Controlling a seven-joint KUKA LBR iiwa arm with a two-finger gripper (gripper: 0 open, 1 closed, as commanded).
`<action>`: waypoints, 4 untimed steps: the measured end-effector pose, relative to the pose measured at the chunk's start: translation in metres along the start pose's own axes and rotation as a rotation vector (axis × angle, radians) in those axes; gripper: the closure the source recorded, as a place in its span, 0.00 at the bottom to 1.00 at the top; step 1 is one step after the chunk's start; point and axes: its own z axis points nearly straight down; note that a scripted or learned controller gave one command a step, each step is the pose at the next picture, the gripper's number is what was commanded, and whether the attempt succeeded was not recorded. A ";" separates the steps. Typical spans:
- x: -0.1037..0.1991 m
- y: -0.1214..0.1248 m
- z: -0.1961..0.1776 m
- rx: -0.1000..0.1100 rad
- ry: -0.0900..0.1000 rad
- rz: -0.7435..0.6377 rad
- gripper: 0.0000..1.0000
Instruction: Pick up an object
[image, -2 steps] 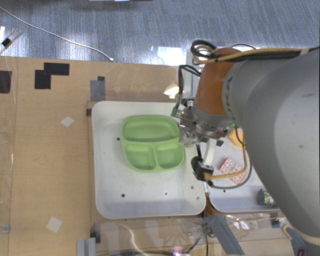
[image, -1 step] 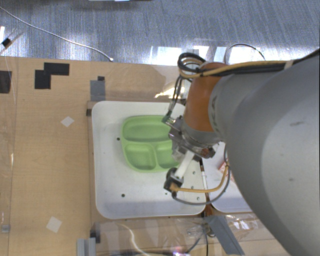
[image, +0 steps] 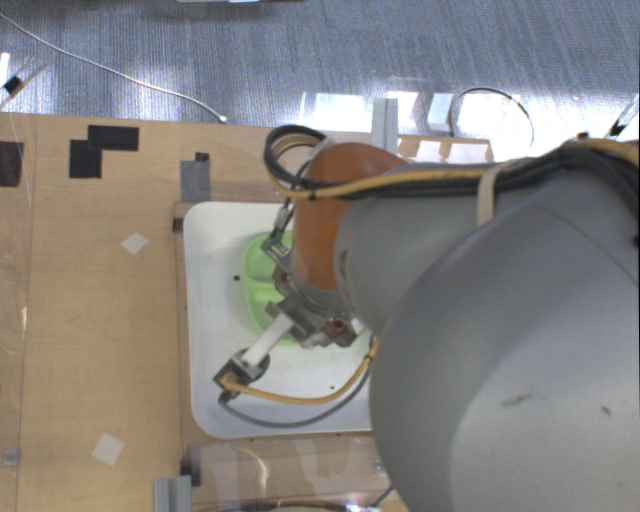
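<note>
Green object noted toward middle of white bin, partly covered by gripper. Cannot tell whether gripper wide or narrow. Recommend centring over green mass, descending square, closing firmly, lifting straight up.

Robotics laboratory. A white bin rests on a plywood bench. Left of and beyond the bin, black tape marks are stuck to the bench. Farther beyond the bin, a loose cable crosses grey carpet. Over the bin's right side reaches a grey industrial arm.
</note>
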 end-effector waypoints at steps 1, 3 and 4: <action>0.017 -0.016 0.012 0.000 0.000 0.154 1.00; 0.018 -0.016 0.016 0.001 0.005 0.562 1.00; 0.019 -0.015 0.006 0.001 0.006 0.560 1.00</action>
